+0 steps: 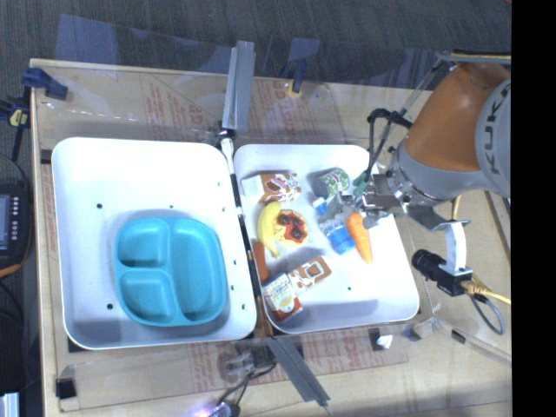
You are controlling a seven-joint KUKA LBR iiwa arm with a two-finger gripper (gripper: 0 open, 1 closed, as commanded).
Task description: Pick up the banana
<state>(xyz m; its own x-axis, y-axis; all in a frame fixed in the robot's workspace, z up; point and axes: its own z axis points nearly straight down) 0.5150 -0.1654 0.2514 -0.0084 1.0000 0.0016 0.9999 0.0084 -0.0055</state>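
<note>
We are hovering the fingers [369,200] over the right side of the right bin [382,298], low among the clutter, and we cannot tell from this slanted view how far apart they are standing or whether anything is caught between them; the dark hardware is blurring into what lies beneath. Just under and beside them the carrot [360,237] is lying with its tip pointing toward the near edge, touching or nearly touching the blue bottle [334,228], with the green packet [333,181] just behind.

The banana [271,227] is lying well to the left of all this, near the wall between the bins, curved along that wall with a dark red sticker or small item [294,225] resting on its right flank. We are judging that the fingers are not yet lined up with it: they are sitting nearer the carrot, so a shift leftward across the bin is looking necessary before any closing.

Around the banana, a brown snack packet [279,184] is sitting just behind it and another wrapper [294,287] just in front, leaving little room on either end. A grasp across its middle is looking like the cleaner option.

The left bin [78,172] is holding a blue divided tray [171,270], well apart from our work on the tabletop [130,98].
</note>
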